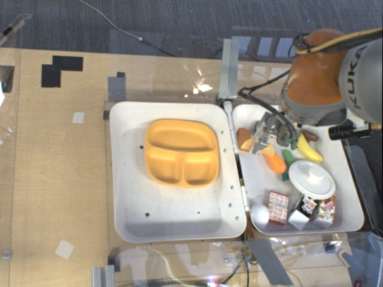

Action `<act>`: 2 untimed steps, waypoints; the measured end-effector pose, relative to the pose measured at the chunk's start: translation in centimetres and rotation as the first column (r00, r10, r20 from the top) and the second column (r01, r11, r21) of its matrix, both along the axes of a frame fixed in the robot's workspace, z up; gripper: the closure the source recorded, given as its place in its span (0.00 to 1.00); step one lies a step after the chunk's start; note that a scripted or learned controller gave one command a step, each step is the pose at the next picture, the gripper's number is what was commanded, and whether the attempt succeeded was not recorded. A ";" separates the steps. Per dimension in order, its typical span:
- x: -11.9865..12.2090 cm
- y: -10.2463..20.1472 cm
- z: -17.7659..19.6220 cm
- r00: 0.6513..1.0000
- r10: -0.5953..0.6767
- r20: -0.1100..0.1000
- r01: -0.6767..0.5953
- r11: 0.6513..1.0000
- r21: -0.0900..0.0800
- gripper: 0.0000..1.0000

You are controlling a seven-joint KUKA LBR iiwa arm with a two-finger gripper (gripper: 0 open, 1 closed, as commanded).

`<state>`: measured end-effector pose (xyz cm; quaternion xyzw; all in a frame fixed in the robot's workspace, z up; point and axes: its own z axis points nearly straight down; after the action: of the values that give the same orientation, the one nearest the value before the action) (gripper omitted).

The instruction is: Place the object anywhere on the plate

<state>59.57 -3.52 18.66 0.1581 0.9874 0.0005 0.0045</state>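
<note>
An orange plate (181,152) with three compartments lies in the left white bin (137,220). My gripper (261,143) hangs over the upper left part of the right bin (353,211), pointing down to the left. Just beside it lie a brown piece (244,140), an orange carrot (275,162) and a yellow banana (309,149). I see nothing between the gripper's tips, and the plate holds nothing.
The right bin also holds a green piece (289,156), a white lidded bowl (311,179), a red and white carton (277,207), a white egg (260,214) and two small cartons (315,211). A metal divider (237,160) runs between the bins.
</note>
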 end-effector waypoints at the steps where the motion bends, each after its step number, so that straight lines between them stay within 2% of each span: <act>1: 5.6 10.0 2.1 0.997 0.071 0.000 -0.071 0.997 0.005 1.00; 2: 2.2 18.7 1.2 0.999 0.041 -0.003 -0.041 0.999 0.005 1.00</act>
<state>61.81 15.22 19.88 0.1380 0.9904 0.0030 0.0026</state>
